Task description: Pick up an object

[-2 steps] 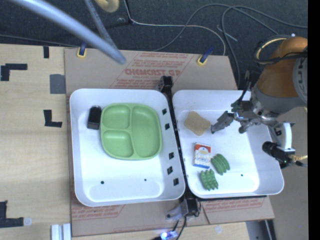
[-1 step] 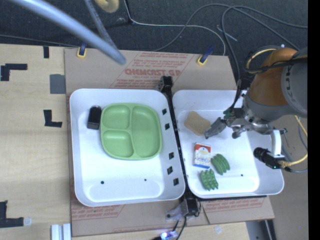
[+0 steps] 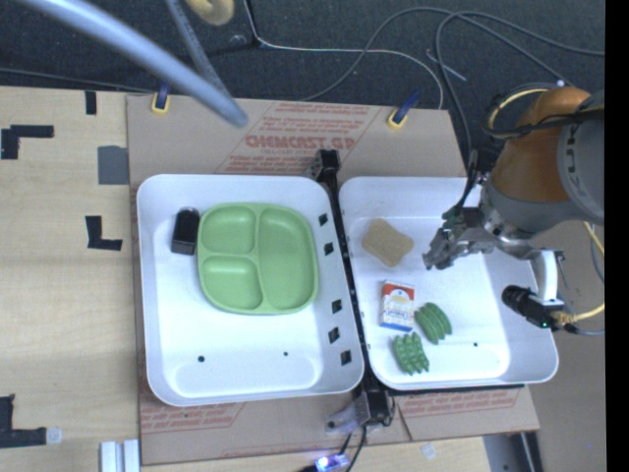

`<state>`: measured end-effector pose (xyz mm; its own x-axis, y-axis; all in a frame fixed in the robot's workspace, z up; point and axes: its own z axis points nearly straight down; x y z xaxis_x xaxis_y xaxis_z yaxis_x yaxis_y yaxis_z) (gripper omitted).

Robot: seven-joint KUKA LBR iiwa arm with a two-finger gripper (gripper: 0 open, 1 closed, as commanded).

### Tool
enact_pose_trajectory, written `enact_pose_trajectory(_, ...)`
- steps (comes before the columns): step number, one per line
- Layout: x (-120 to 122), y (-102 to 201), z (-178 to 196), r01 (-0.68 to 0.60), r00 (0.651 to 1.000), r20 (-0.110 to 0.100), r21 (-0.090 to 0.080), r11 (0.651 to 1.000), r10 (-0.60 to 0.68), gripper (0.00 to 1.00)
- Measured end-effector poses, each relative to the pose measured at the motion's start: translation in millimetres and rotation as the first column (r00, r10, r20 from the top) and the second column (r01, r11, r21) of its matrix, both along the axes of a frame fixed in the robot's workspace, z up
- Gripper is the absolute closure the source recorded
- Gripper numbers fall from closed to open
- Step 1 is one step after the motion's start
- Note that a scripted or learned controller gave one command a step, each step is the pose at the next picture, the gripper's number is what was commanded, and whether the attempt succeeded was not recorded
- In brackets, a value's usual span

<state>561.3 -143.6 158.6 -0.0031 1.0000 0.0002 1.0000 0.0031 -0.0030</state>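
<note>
On the left side of the counter [image 3: 59, 264] stands the left white bin [image 3: 167, 352]. Inside it, near its left wall, there is a small black block [image 3: 185, 231], and just beside it lies a green divided plate [image 3: 258, 259] with three compartments. The block seems to touch the plate's left edge, but I cannot say it for sure.

The right white bin [image 3: 491, 362] stands directly next to the first one. In its upper left part lies a tan sponge-like piece [image 3: 387, 242]. Below it there is a small box [image 3: 397, 306] in white, red and blue. Just right of the box lies a green pea pod [image 3: 432, 321], and a second green pod [image 3: 411, 354] lies under the box, close to the front wall.

My claw [image 3: 439, 252] hangs over the right bin, to the right of the tan piece and above the first pod. It is dark and small here, so I cannot tell if it is released or clenched. I see nothing grasped in it
</note>
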Motion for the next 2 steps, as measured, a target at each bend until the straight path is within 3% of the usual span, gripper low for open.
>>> enact_pose_trajectory(2,0,-1,107,0.001,1.0,0.007,-0.001,1.0,-0.001,1.0)
